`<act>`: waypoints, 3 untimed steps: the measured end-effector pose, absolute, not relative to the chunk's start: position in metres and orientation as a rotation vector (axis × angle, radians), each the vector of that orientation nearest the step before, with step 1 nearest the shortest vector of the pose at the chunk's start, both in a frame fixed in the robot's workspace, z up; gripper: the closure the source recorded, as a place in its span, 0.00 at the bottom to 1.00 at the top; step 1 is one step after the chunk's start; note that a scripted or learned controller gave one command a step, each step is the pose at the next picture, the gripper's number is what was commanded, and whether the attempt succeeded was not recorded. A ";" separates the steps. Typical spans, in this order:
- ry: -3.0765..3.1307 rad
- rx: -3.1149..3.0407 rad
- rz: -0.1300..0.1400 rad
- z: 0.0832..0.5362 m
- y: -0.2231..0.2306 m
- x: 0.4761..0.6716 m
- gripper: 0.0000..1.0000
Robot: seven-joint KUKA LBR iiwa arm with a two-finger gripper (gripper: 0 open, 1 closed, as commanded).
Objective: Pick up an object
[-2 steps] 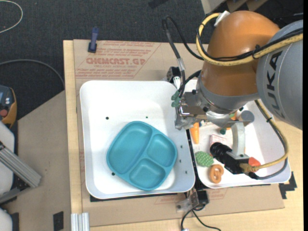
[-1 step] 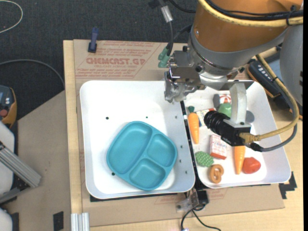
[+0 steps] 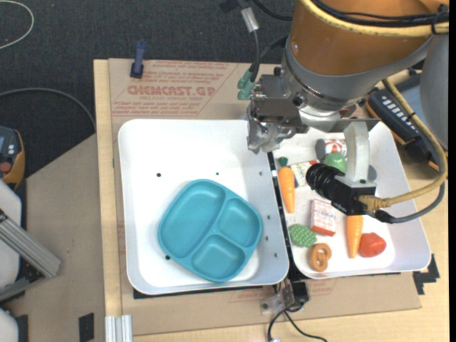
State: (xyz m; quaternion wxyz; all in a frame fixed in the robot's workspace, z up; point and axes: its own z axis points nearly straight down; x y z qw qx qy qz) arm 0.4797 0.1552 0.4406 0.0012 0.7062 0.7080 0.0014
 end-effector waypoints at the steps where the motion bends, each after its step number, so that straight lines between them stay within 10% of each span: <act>1: 2.218 2.229 -0.018 0.298 0.135 0.597 1.00; 2: 2.230 2.212 0.012 0.353 0.207 0.592 1.00; 3: 2.225 2.226 -0.012 0.318 0.192 0.520 1.00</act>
